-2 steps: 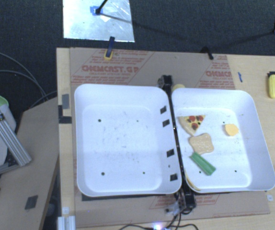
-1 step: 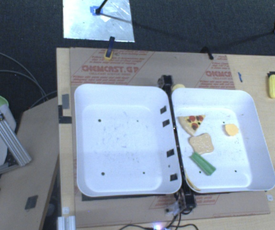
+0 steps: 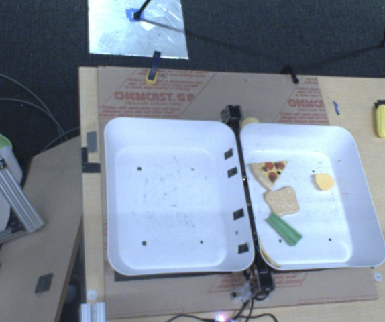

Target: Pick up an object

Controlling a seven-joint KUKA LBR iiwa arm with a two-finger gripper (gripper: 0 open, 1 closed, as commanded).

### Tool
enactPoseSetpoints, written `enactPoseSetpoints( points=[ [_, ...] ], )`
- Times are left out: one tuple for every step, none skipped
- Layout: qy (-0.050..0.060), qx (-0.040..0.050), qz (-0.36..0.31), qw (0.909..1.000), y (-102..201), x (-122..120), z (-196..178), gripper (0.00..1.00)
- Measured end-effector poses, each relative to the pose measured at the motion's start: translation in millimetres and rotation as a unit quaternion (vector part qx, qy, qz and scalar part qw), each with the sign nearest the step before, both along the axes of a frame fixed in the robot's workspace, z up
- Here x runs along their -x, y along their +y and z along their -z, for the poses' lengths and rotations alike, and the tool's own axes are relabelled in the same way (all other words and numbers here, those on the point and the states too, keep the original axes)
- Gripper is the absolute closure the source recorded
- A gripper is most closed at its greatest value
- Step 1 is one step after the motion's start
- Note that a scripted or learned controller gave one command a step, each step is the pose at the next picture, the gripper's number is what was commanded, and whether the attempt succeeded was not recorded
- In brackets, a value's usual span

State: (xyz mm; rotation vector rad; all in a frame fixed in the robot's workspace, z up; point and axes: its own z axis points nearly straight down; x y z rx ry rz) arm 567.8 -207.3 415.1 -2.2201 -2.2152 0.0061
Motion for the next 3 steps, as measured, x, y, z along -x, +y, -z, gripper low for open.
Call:
enactPoseSetpoints(
  points=[
    [-0.012,0.0038,-0.005,0.9999,2.2,-63.2,-111.4,1.0],
    [-0.003,0.0001,-0.001,1.0,0.4,2.8,-76.6,1.0],
    [-0.009,0.0029,-0.005,0.9999,2.2,-74.7,-122.5,1.0]
  ],
)
